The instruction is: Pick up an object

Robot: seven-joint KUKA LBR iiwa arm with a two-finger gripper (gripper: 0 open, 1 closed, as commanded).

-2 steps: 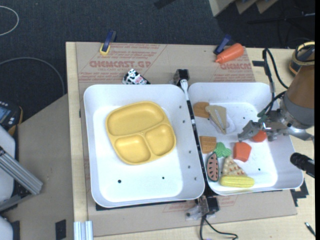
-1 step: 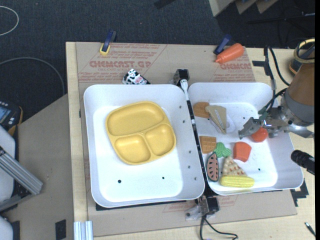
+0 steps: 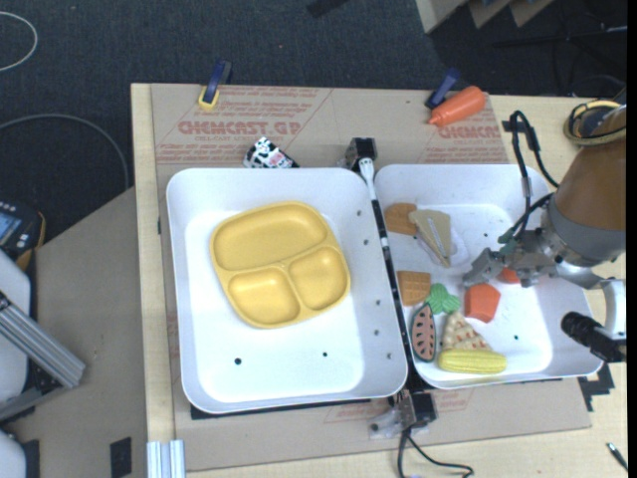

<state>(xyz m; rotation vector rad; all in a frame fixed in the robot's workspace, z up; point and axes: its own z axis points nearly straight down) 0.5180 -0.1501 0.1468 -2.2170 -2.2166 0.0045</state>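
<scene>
The floor is dark carpet, with a thin white cable looping at the far left. A silver rail and a dark box sit by the left edge. The bench is pale board with faded red print. A blue and yellow clamp grips its back edge at about 11 o'clock from the left bin. A small black and white toy lies just behind that bin.

The left bin is white and holds a yellow plate with three parts.

A black bar runs between the bins. The right bin holds a pile of play food. A brown slice and a tan wedge lie at 10 o'clock in it. An orange square and a green piece sit near the middle left. A melon slice, a pizza slice and a corn cob lie at 7 o'clock. A red block sits in the middle.

An orange clamp sits on the back edge at 12 o'clock.

The gripper hangs just above the red block, at its 1 o'clock. I cannot tell how wide it is, and nothing shows in it. The grey arm with its orange band comes in from the right.
</scene>
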